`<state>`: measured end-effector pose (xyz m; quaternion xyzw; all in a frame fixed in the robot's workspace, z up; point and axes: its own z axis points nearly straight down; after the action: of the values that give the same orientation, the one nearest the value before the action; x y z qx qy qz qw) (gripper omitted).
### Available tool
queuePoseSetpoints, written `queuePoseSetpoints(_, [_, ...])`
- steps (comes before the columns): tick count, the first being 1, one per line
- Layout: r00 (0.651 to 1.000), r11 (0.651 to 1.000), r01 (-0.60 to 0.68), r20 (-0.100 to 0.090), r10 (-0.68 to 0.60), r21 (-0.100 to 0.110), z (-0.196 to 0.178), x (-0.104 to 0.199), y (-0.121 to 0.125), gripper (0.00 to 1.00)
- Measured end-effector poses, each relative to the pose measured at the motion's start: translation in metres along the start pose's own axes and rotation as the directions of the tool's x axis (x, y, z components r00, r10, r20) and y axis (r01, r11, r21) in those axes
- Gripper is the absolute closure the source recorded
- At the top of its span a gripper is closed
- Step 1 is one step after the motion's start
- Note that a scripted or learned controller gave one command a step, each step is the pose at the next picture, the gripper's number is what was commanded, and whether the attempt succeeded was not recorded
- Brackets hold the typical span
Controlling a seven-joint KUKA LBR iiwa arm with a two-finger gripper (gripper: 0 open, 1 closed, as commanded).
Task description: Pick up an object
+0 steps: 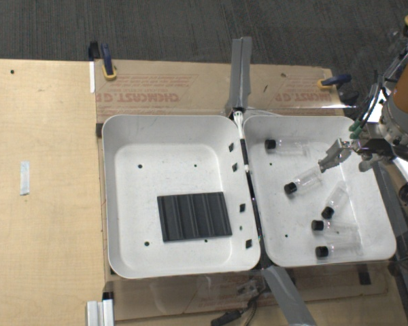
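Observation:
Several clear vials with black caps lie in the right bin [279, 250]. One vial [285, 145] is near the back left, and another vial [303, 180] lies at a slant in the middle. A third vial [334, 201] is toward the right, with further vials [321, 252] near the front edge. My gripper [347, 159] hangs over the right side of this bin, open, with nothing between its fingers. Its left finger [330, 156] hangs just above and to the right of the middle vial.
The left bin [122, 148] holds a black ribbed tray [194, 216]. A grey divider [240, 80] runs between the bins at the back. Clamps [106, 65] hold cardboard behind the bins. The arm [401, 114] fills the right edge.

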<state>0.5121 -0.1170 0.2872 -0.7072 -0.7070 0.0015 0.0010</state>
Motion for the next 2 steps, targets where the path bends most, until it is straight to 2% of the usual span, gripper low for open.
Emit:
queuePoseSetpoints(1, [0.994, 0.994, 0.107, -0.001, -0.107, 0.000, 0.122, -0.016, 0.049, 0.00])
queuePoseSetpoints(2, [0.991, 0.991, 0.137, 0.000, -0.137, -0.004, 0.185, -0.020, 0.066, 0.00])
